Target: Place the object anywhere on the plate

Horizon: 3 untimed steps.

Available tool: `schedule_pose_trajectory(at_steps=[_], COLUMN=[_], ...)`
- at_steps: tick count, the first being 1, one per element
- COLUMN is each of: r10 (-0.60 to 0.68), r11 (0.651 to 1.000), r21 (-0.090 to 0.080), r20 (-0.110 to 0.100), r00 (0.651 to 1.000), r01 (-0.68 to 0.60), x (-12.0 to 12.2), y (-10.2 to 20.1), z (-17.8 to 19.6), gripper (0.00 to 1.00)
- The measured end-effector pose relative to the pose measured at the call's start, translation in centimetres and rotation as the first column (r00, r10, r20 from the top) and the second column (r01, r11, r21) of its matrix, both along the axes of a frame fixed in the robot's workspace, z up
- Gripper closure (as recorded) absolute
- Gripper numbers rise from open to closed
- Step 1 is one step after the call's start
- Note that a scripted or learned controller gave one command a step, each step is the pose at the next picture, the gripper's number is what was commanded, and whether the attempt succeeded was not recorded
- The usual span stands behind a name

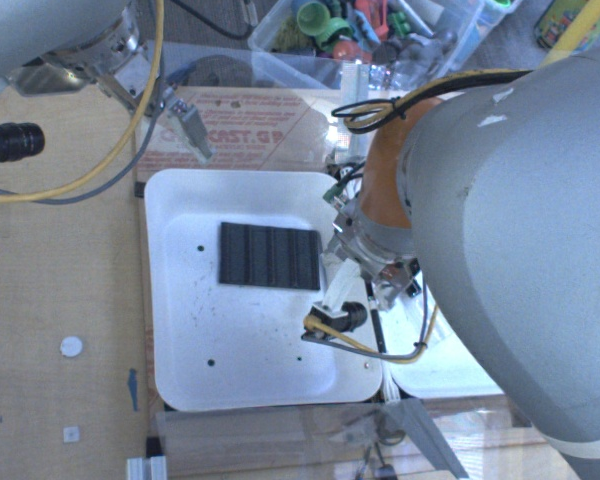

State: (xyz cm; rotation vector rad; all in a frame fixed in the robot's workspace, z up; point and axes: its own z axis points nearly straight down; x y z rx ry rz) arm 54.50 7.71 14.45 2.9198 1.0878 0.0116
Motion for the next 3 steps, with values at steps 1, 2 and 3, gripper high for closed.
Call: schedule_pose_trajectory(at_steps=[1,2,3], r10=[-0.109,0.094,0.050], r11=[0.994,0.995,0.999], r21=[-0.011,-0.022,-0.021], r20=[0.035,0.037,0.041], r00=[0.993,0.995,0.998], r01=[0.109,-0.093,-0.049], x=[-0.4,-1.4,-1.4], y=[0.5,0.7,0.7], z=[-0.7,-1.4,-1.4], gripper=[0.00,0.00,0.00])
